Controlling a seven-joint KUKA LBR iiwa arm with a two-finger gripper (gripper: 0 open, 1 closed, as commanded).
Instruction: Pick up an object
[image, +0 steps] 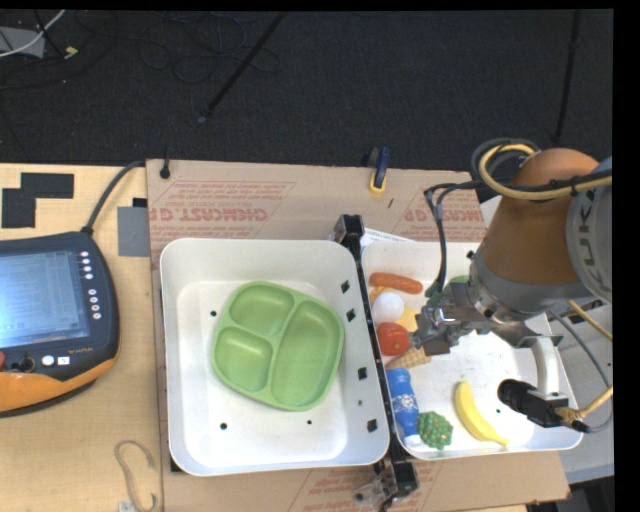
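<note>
So the surface (70, 450) is tan board under brown cardboard (250, 200) with red print, mirrored, unreadable. Dark carpet behind. Jaws (432, 335) hover in the right bin (540, 440) by the tomato (392, 338), can't tell their state. Banana (478, 412) sits near the front

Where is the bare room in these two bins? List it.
Left bin: bare strips ring the green divided plate, widest along the front wall. Right bin: one patch between the banana and the gripper. Its left side is crowded: carrot, egg, tomato, blue bottle, broccoli.
</note>
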